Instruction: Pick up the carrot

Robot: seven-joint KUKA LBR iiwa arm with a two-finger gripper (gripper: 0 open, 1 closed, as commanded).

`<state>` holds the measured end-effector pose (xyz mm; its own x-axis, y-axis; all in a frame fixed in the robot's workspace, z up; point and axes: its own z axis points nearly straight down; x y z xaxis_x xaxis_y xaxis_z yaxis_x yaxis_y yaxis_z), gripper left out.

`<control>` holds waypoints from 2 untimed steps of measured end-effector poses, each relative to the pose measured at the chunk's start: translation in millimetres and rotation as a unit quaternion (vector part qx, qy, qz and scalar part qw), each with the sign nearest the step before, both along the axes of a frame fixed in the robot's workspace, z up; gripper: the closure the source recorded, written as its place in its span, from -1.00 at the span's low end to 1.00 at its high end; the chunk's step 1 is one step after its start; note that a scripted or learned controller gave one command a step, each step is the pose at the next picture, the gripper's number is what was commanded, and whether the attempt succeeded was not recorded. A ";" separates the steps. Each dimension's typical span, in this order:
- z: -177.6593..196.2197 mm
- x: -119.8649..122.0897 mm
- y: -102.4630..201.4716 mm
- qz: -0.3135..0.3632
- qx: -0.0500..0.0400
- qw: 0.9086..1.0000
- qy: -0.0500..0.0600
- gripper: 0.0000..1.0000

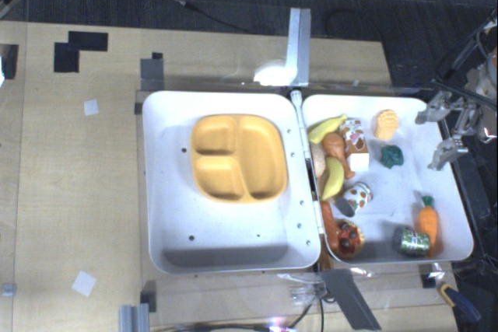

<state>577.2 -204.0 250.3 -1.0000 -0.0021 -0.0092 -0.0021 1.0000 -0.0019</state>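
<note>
wooden bench (70, 190), two white bins (167, 245), carrot (427, 220) in right one, jaws spread open

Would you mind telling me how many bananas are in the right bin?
2. One banana lies at the bin's upper left, by the divider; the other banana sits just below it, partly under a brown item. More may be hidden in that crowded pile.

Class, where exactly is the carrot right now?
In the right bin, near its front right corner, the carrot lies just beside a small can.
</note>
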 end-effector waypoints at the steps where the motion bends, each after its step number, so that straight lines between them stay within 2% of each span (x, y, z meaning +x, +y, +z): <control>1: -71.5 -44.7 -1.2 -0.033 0.001 0.999 0.002 -1.00; 2: -157.4 -67.4 -0.9 -0.125 0.001 0.992 -0.001 -1.00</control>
